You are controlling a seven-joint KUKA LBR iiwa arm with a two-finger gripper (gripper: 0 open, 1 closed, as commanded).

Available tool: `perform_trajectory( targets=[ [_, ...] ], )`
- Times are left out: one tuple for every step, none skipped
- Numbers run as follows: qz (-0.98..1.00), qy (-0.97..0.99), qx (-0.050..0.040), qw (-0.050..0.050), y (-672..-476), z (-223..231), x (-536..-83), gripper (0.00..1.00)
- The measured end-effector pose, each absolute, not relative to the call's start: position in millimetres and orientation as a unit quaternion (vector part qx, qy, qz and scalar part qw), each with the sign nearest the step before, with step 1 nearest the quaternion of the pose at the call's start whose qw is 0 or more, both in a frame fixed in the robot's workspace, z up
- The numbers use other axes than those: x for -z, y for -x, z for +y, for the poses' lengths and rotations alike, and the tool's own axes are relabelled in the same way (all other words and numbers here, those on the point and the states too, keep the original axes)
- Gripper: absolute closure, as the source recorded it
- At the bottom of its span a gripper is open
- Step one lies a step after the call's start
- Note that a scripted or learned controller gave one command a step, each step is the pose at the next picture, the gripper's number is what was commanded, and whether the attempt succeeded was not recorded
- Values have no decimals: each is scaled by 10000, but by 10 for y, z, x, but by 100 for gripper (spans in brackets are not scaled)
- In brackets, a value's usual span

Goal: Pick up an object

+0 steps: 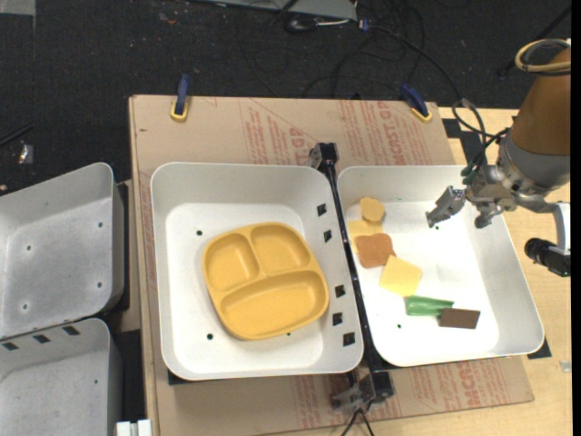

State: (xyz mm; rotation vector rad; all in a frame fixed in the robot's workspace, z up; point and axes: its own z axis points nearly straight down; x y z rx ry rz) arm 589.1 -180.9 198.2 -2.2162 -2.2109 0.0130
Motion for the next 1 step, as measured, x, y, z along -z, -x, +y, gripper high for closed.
perform_trajectory(
  targets=[
    [-7074, 7068, -2, -2, -5921, -1803, -2068, 0]
  ],
)
